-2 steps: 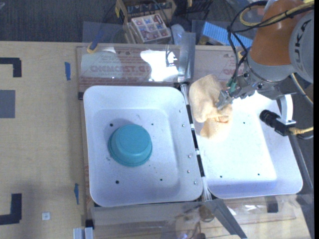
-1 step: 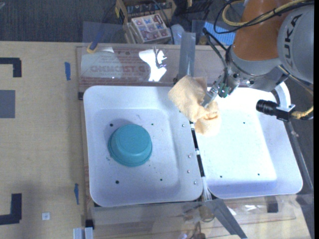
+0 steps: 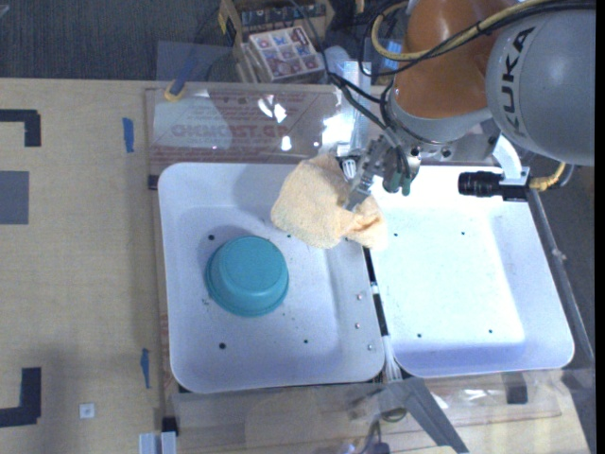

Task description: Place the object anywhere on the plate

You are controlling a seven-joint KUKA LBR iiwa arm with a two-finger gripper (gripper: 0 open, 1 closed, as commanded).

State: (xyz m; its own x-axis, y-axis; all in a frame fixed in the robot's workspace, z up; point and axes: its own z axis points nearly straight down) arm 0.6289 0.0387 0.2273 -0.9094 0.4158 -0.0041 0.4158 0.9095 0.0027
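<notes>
Tabletop [image 3: 66, 282]: pale wood surface, black markings at its left edge, blue tape tabs near the bins.

Arm [image 3: 553, 74]: grey casing with an orange band [image 3: 444, 50] above the wrist, entering from the right and reaching over the upper seam between the two bins.

Right bin [image 3: 473, 282]: shallow, white, brightly lit at its upper end.

Left bin [image 3: 284, 339]: shallow, white, touching the right bin along its inner wall; holds the plate and most of the cloth.

Cloth [image 3: 317, 211]: pale yellow, crumpled, bunched at the upper right of the left bin, its right edge draped over the divider toward the right bin. Lies near the plate, up and to its right, not touching it.

Plate [image 3: 248, 274]: teal, round, in the left half of the left bin.

Pincer [image 3: 364, 183]: pointing down at the cloth's upper right part, metal fingers [image 3: 357, 193] pressed into the fabric and pinching a fold of the cloth between them.
</notes>
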